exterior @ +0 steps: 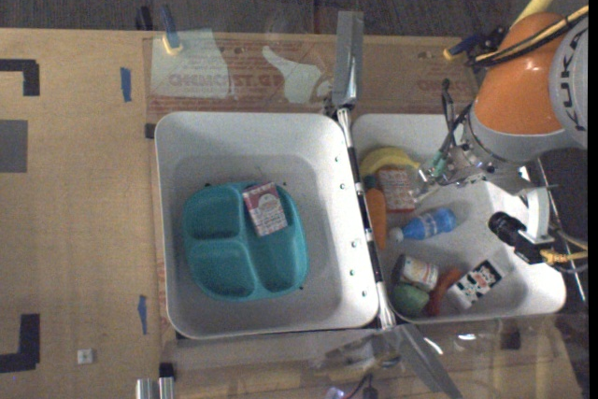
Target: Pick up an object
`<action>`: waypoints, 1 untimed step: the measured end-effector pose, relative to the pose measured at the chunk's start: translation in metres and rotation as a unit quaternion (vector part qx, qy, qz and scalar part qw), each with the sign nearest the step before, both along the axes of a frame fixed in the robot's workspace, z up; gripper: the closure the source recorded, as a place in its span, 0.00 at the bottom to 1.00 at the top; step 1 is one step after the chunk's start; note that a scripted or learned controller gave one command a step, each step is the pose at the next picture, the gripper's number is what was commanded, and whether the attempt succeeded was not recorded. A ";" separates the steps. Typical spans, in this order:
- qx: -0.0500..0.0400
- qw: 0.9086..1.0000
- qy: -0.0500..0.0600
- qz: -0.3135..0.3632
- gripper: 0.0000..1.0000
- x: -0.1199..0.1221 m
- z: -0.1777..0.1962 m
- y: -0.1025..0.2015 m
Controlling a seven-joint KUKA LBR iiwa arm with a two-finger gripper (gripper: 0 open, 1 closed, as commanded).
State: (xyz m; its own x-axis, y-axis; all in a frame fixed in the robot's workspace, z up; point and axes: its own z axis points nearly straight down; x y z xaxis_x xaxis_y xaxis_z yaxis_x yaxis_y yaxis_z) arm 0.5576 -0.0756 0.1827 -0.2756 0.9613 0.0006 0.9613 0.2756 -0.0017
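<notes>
Fingers (441,169), parted, half hidden under the wrist (523,98), overhang the right bin (553,292).

Robot lab: taped plywood bench (75,201), twin white bins (177,145), cables.

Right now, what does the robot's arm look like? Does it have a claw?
The arm is rounded, with a big orange band and a pale grey shell bearing dark letters, partly cut off by the picture's edge. Thin cables run along it, and a yellow bar slants above it. Yes: low down sits a small claw of dark metal parts, too small to make out well.
</notes>
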 end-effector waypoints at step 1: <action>0.001 0.997 0.000 0.080 1.00 -0.032 -0.063 -0.094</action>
State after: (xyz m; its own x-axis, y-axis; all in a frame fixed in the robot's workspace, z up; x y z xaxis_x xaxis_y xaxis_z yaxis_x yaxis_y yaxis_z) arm 0.5260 -0.1699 0.1200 -0.4259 0.9048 0.0015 0.9048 0.4259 -0.0010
